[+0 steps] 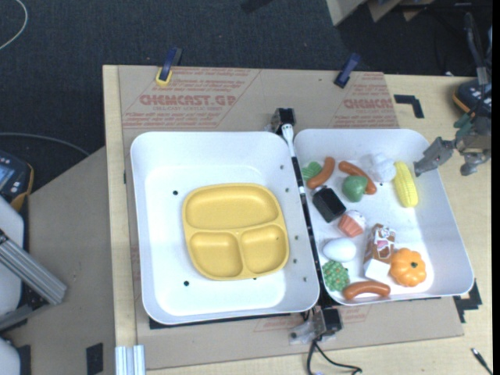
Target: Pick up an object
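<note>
Fingers (pixel 434 156) apart, nothing between them. Gripper (pixel 453 158) hangs at the far right corner of the right bin (pixel 445 225), over its rim, just right of the corn cob (pixel 405 184) and not touching it. Wrist runs off toward the right.

Right bin contents, far to near:
- Far row: green leafy piece (pixel 312 169) touching a sausage (pixel 322 173); a second sausage (pixel 355 170); a white crumpled piece (pixel 380 165); the yellow corn cob near the right wall.
- Green round fruit (pixel 354 186) just below the second sausage.
- Black block (pixel 329 203) near the left wall, tilted.
- Small orange and white piece (pixel 351 223) near the middle; cannot tell what it is.
- White egg (pixel 339 249) just nearer than that.
- Brown and white packet (pixel 380 244), with a white block (pixel 376 270) at its near end.
- Orange pumpkin (pixel 408 266) just right of the white block.
- Broccoli (pixel 336 273) and a third sausage (pixel 366 290) along the near wall.

Left bin (pixel 156 209): one yellow divided tray (pixel 234 229), lying flat near the middle.

Both bins rest side by side on a brown board (pixel 234 92) on the tabletop (pixel 70 233). Clamps (pixel 167 67) grip the board's far edge.
</note>
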Controlling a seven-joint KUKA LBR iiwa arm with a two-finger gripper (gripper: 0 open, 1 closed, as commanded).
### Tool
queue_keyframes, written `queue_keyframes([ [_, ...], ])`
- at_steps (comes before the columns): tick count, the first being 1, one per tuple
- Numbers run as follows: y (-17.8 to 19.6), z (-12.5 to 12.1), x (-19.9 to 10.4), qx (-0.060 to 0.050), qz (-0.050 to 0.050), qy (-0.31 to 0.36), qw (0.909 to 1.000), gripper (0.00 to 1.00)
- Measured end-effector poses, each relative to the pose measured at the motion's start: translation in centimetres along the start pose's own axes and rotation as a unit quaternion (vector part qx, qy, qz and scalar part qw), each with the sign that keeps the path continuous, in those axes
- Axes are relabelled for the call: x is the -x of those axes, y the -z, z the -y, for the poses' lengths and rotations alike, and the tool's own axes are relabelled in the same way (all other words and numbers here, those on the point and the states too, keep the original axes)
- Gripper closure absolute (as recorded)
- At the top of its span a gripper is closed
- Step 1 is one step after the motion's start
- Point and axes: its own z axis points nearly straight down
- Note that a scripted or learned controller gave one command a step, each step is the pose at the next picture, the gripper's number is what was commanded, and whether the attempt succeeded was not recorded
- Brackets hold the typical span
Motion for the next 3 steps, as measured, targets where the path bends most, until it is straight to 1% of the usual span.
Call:
queue_keyframes([
  [1, -4.3, -0.4, 0.0, -0.003, -0.001, 0.0, 1.0, 0.0],
  [2, -10.6, 0.2, -0.4, -0.004, -0.002, 0.0, 1.0, 0.0],
  [3, -15.5, -0.3, -1.2, -0.003, -0.002, 0.0, 1.0, 0.0],
])
